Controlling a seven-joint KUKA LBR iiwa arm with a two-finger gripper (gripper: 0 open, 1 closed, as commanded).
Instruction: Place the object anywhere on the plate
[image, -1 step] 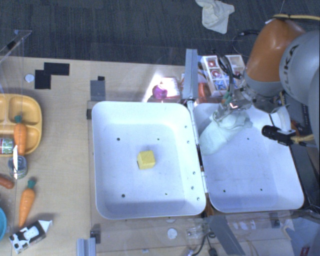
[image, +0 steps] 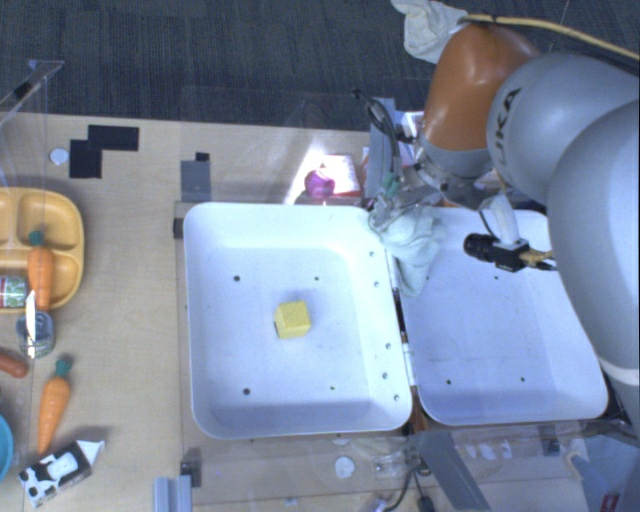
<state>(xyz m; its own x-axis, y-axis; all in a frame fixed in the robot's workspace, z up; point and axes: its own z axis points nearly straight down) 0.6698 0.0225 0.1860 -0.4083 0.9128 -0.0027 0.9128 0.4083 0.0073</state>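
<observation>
My end effector (image: 392, 205) hangs at the far edge of the tabletop, between the two bins — I cannot tell its state. The yellow block (image: 293, 319) lies mid left bin (image: 215, 390) — nearer, leftward.

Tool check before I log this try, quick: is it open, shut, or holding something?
Tool: cannot be told; it sits at the top edge between the two bins with a pale cloth bunched under it.
</observation>
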